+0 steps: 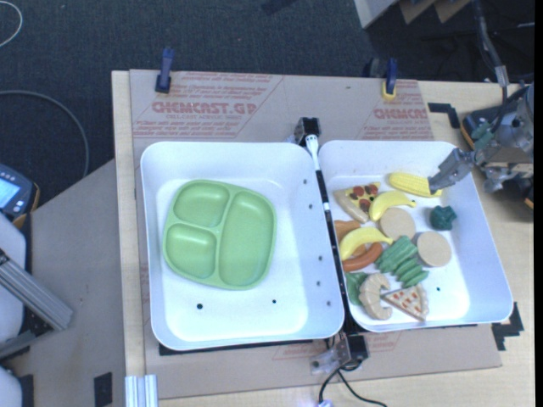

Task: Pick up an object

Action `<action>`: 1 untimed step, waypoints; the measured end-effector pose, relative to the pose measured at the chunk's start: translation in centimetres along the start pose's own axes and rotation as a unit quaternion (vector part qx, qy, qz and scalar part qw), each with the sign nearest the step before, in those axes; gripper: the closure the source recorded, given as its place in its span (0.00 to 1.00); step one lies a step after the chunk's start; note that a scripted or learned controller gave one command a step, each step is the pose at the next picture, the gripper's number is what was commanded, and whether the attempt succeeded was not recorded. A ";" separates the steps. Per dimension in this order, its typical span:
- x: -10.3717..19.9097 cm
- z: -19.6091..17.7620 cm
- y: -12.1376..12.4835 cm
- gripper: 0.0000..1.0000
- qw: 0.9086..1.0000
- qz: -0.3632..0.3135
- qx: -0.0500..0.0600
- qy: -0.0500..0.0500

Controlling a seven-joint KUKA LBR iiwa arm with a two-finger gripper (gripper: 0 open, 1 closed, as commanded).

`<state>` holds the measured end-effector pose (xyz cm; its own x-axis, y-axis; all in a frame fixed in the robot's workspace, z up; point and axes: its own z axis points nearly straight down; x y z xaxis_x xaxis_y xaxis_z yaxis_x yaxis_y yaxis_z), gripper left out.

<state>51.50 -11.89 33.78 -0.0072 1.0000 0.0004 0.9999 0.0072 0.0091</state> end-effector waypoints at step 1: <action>6.2 -4.6 -3.5 0.00 1.000 0.000 0.001 0.000</action>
<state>47.91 -5.71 38.33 -0.0076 1.0000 0.0012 0.9999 0.0076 0.0069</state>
